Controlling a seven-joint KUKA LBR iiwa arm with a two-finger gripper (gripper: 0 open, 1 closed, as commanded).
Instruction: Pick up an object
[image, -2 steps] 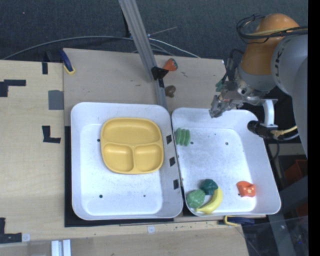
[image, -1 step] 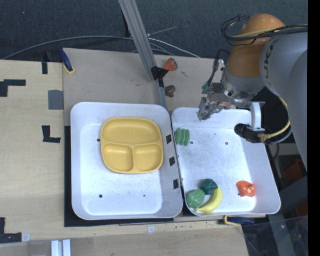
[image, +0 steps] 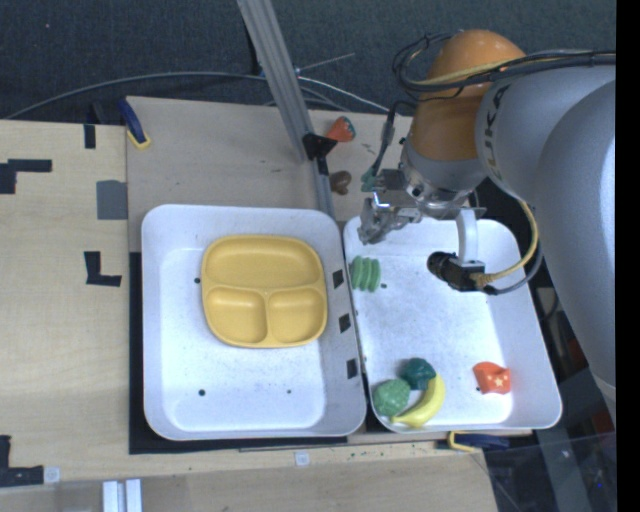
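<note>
My gripper (image: 372, 229) hangs over the far left corner of the right bin (image: 455, 320), with nothing seen between its fingers. Just below it on the bin floor lies a ridged green object (image: 365, 274), apart from the gripper. Near the bin's front edge lie a yellow banana (image: 428, 404), a light green lump (image: 392, 396) and a dark green piece (image: 418, 372), bunched together. A small orange-red object (image: 491, 378) sits at the front right.
The left bin (image: 175, 330) holds a yellow divided plate (image: 265, 289). A grey metal post (image: 285, 80) slants up behind the bins. The arm's grey body and a black cable (image: 462, 270) cover the right bin's far right side.
</note>
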